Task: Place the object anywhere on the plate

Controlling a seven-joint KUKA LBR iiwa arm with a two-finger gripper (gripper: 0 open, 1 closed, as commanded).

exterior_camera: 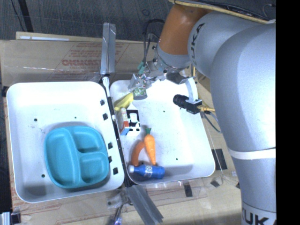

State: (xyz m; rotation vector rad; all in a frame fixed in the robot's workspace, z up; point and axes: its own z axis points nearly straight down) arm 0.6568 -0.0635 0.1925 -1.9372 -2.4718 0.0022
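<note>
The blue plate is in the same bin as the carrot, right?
Not quite. The camera view shows the blue plate alone in the left bin, while the carrot lies in the right bin, beside a blue bottle.

Arm [234, 93]: large rounded casing, matte silver-grey, bulk seen along the right side. Black "KUKA" lettering read in part at the near right corner and again on the link beside the band. Orange band [177, 27] noted above the wrist, glossy, wrapped fully around the link. Black cables [151, 34] seen looped at the band's left. Small black cylindrical fitting [186, 102] with a yellow-tipped lead attached on a white bracket below the wrist. Gripper [140, 84]: bare grey metal, small and angular.
</note>
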